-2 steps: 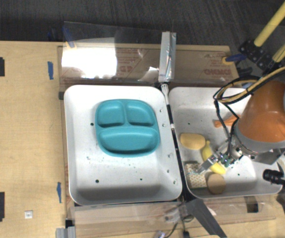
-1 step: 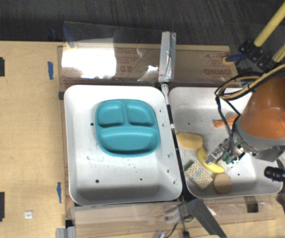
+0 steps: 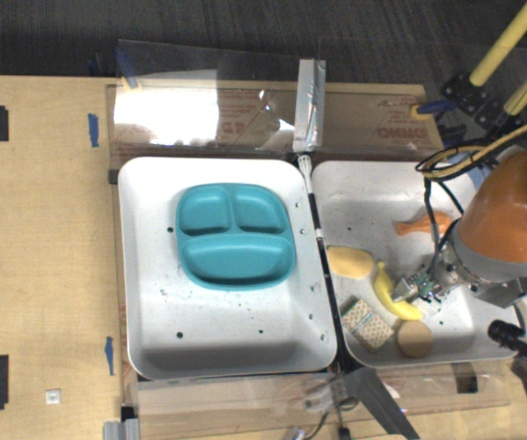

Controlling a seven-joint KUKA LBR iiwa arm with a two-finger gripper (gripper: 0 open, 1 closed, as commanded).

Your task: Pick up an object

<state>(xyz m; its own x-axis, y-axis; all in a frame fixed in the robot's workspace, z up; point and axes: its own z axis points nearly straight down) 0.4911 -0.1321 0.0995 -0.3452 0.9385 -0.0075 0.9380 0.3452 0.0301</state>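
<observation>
Arm w/ orange band (image 3: pixel 510 214) reaches in from right, over the right bin (image 3: pixel 355 191). Gripper (image 3: pixel 421 289) is low in that bin, just beside the banana (image 3: pixel 389 296); can't tell if it's clenched or released, tip too cluttered. Near it: yellow rounded item (image 3: pixel 350 262) by the divider, patterned block (image 3: pixel 366 322), tan round piece (image 3: pixel 414 338), orange object (image 3: pixel 423 226) partly behind the arm. Left bin (image 3: pixel 153 337) holds a teal divided tray (image 3: pixel 236 235), flat, approx centred
</observation>
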